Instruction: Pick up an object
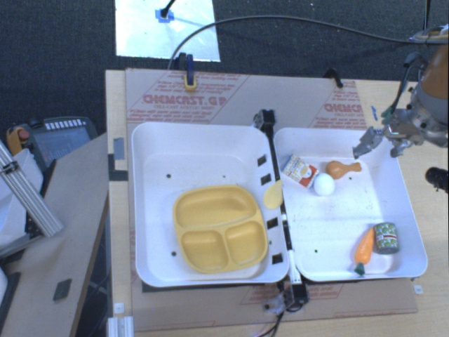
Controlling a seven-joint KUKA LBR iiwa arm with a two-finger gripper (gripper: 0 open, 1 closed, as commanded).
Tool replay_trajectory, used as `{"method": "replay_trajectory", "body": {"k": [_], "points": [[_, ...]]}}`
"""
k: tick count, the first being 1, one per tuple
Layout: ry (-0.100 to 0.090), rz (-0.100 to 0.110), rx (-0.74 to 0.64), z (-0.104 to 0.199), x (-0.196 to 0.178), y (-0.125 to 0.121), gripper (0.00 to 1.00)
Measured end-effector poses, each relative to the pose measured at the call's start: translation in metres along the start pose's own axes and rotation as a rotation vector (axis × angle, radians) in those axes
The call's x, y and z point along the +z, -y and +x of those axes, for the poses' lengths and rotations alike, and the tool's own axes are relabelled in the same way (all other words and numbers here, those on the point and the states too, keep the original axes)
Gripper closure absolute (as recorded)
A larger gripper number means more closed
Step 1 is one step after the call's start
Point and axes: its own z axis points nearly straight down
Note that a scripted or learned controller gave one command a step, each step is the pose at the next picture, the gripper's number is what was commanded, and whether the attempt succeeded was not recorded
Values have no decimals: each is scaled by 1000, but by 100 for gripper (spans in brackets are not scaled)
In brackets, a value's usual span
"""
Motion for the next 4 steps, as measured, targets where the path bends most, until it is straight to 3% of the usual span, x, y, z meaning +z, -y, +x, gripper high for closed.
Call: {"method": "replay_trajectory", "body": {"k": [1, 4], "points": [[2, -12, -3, 1, -8, -2, 0], [2, -9, -1, 9, 145, -1, 0]]}}
